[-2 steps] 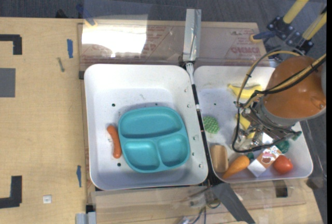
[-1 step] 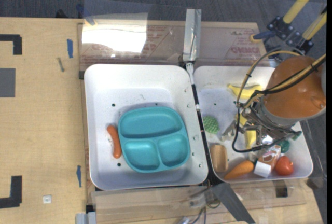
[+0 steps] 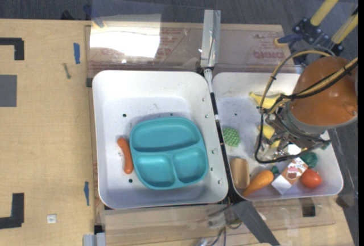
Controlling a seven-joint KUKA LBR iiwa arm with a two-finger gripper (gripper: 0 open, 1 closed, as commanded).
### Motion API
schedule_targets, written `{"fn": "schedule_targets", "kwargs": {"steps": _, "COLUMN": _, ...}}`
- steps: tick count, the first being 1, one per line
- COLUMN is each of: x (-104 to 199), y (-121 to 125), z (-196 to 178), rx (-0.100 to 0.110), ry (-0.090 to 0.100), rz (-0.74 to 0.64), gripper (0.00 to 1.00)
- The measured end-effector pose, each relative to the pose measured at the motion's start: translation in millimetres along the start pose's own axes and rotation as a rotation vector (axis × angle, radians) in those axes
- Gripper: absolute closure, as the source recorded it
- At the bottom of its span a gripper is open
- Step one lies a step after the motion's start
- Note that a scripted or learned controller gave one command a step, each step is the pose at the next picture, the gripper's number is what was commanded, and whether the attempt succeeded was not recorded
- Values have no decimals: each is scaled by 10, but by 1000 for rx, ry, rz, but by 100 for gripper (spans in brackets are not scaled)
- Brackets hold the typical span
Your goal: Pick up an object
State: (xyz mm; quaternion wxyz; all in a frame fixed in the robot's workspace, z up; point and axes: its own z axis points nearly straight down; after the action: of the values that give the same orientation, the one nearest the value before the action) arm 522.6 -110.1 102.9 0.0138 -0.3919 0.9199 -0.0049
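Orange band: it caps the arm's wrist (image 3: 323, 97), which comes in from the right and hangs low over the right bin (image 3: 239, 91), hiding whatever lies directly under it.
Gripper: the gripper (image 3: 278, 145) is down among the toys, wrapped in cables; I cannot tell its state or whether anything is caught in it.
Likely step: judged from the low pose, a reach into the pile for a grasp.
Task's thing: no single object is named; the candidates crowd the right bin, touching or just beside the tool.
Just below the gripper: one orange carrot (image 3: 259, 181), lying aslant, tip toward the bin's front corner.
Below and to its right: one small white carton (image 3: 291, 173) and one red tomato (image 3: 311, 179), pressed together against the front wall, probably because the bin floor slopes them there.
Beside the carton: a dark green piece (image 3: 309, 158), too small to name.
Above the gripper: one yellow banana (image 3: 265, 100), partly under the cables.
To its left: one green knobbly ball (image 3: 231, 136), apart from the rest, and one tan cylinder (image 3: 240, 172) near the dividing wall.
Far left of the gripper: the left bin (image 3: 114, 91) holds one teal divided tray (image 3: 168, 152), with three compartments, and one orange sausage (image 3: 125, 155) just beside the tray's left edge.
Count: two bins, one tray, eight loose items that I can make out.
Risk: the clutter is tight, so neighbours may be nudged or a grasp may slip.
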Motion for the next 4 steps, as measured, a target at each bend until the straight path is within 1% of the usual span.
{"fn": "schedule_targets", "kwargs": {"steps": 1, "x": 1, "y": 5, "z": 8, "rx": -2, "ry": 1, "rz": 0, "gripper": 0}}
{"fn": "schedule_targets", "kwargs": {"steps": 2, "x": 71, "y": 86, "z": 125, "rx": -6, "ry": 9, "rz": 46, "gripper": 0}}
{"fn": "schedule_targets", "kwargs": {"steps": 3, "x": 23, "y": 73, "z": -1, "rx": 1, "ry": -1, "rz": 44, "gripper": 100}}
{"fn": "schedule_targets", "kwargs": {"steps": 4, "x": 24, "y": 77, "z": 5, "rx": 0, "ry": 0, "rz": 44, "gripper": 0}}
